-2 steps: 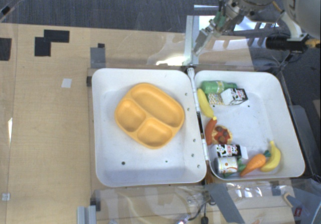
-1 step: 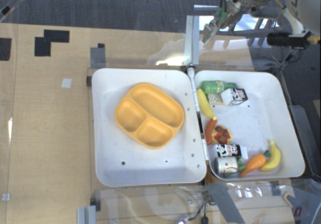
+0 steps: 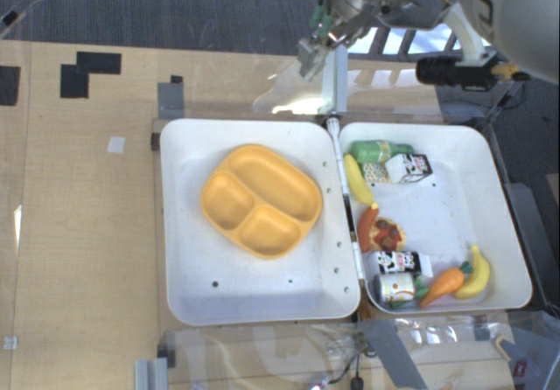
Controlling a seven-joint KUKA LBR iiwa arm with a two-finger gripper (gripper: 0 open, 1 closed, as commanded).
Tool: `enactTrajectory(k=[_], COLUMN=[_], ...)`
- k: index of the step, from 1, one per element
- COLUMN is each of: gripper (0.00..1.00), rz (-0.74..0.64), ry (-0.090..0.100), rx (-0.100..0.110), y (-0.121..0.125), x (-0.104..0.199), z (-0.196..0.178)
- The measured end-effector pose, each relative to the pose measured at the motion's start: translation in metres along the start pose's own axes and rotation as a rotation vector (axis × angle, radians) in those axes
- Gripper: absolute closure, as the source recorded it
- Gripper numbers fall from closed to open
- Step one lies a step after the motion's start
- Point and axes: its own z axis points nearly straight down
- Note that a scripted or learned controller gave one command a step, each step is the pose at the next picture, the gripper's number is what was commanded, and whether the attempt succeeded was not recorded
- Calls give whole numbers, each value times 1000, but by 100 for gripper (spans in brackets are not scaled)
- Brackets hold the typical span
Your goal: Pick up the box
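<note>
Two small black-and-white printed boxes lie in the right bin [image 3: 499, 205]. One box [image 3: 409, 167] rests near the far edge beside a green bottle [image 3: 378, 151]; the other box [image 3: 398, 262] sits near the front edge, just above a can [image 3: 395, 289]. My gripper [image 3: 319, 40] hangs high beyond the far edge of the bins, over the bench above the seam between them. It is well away from both boxes and nothing shows in it.
A yellow divided plate [image 3: 261, 199] lies in the left bin [image 3: 192, 283]. The right bin also holds a banana [image 3: 357, 180], a red food item [image 3: 381, 233], a carrot [image 3: 442, 283] and a small banana [image 3: 477, 273]. A metal post [image 3: 333, 87] stands at the far seam.
</note>
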Motion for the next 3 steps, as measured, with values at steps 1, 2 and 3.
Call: enactTrajectory(k=[1, 2, 3], gripper=[100, 100, 100], rz=[-237, -643, -643], ry=[1, 1, -2], rx=[2, 0, -5], y=[-2, -33, -30], x=[90, 113, 113], z=[1, 0, -10])
